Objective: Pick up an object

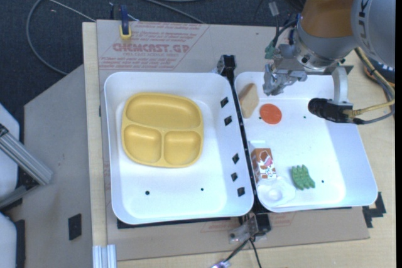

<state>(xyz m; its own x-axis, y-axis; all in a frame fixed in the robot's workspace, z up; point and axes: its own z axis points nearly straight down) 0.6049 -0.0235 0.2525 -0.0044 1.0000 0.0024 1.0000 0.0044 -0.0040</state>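
The grey arm with its orange band reaches in from the right, and the two-finger gripper [274, 88] hangs over the far end of the right white bin [342, 154], just above the flat round orange-red disc [271, 113] and beside the tan bread-like wedge [249, 100] (nothing sits between its fingers, though whether they are spread or closed I cannot tell). Nearer the front lie a small printed red-and-white packet [263, 164] and a green ridged toy [303, 177], while the yellow three-compartment plastic tray [162, 129] sits in the left white bin [125, 191].
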